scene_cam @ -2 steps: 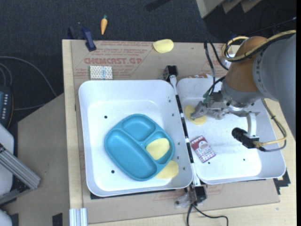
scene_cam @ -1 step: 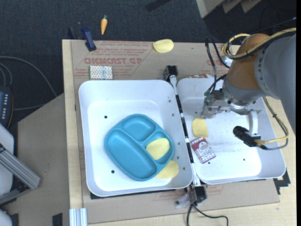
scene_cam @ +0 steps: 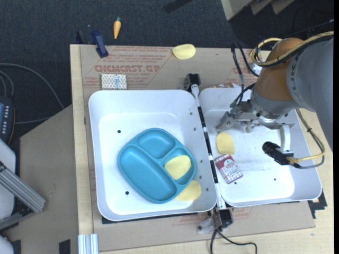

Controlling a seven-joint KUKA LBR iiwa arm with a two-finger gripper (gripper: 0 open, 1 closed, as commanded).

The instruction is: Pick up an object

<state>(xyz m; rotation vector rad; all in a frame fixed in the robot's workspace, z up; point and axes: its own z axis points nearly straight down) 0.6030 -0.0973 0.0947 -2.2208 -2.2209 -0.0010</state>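
My gripper (scene_cam: 237, 127) hangs over the upper left part of the right bin (scene_cam: 275, 187), open with nothing between its fingers. Just below it and slightly left, a small yellow lump (scene_cam: 225, 142) lies on the bin floor, apart from the fingertips. A red and white packet (scene_cam: 229, 170) lies further toward the front, near the bin's left wall. In the left bin (scene_cam: 106, 115) rests a blue divided plate (scene_cam: 145, 165) with a yellow piece (scene_cam: 178, 166) in one compartment. Another yellow piece (scene_cam: 188, 191) sits against the plate's front edge.
The grey arm with its orange band (scene_cam: 278, 75) covers the right bin's upper right, with a black cable fitting (scene_cam: 275, 152) below it. A divider rail (scene_cam: 204, 136) separates the bins. Outside them lie a yellow lump (scene_cam: 184, 51), a patterned packet (scene_cam: 114, 81) and a blue clip (scene_cam: 99, 44).
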